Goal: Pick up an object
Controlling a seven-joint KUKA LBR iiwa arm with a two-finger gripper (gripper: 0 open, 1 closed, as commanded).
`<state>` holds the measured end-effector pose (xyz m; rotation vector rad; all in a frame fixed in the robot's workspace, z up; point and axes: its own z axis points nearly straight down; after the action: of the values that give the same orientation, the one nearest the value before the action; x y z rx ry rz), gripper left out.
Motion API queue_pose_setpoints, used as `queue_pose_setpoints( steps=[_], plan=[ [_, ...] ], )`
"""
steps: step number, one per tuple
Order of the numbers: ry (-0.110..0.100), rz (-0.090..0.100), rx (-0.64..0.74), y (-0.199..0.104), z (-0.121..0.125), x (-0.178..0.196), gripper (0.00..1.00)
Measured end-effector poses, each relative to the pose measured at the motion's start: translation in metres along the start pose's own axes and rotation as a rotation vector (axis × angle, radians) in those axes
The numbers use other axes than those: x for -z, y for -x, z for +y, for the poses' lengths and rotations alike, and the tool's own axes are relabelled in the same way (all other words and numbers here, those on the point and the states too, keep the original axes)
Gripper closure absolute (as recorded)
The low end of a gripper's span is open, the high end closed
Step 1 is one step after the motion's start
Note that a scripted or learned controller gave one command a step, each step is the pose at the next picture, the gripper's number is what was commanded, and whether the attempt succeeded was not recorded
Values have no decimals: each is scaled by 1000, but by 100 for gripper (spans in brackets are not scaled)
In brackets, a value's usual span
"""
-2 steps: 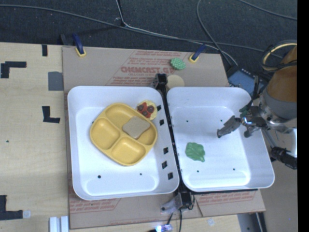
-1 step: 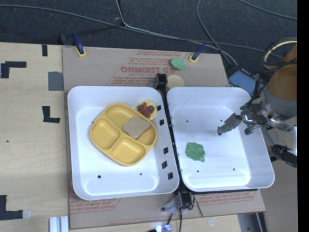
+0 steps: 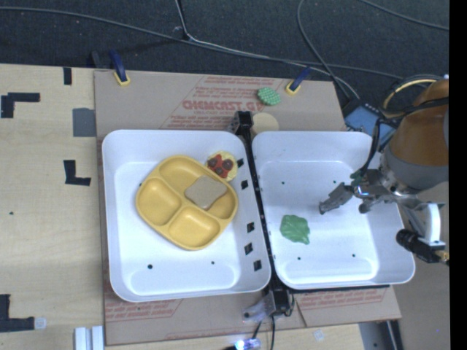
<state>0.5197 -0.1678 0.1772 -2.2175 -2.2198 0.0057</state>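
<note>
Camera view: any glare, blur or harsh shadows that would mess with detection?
Camera view: lighting even, shadows soft; white bins bright but edges readable; yellow tray and green lump sharp enough; gripper slightly soft, dark against the bin; small fruit pieces too small to resolve.

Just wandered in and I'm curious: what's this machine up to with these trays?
A robot arm reaches in from the right over the right white bin. Its tool hangs above the bin floor, near a green leafy piece, gripping nothing. In the left bin sits a yellow divided plate with a brown slice.
</note>
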Motion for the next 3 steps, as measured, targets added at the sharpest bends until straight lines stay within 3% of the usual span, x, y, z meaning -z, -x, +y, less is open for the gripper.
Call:
queue_pose_setpoints(
  steps=[2,3],
  plan=[
    [6,-2,0,-10,3,-93,0],
    [9,-1,1,-10,4,-80,100]
  ],
)
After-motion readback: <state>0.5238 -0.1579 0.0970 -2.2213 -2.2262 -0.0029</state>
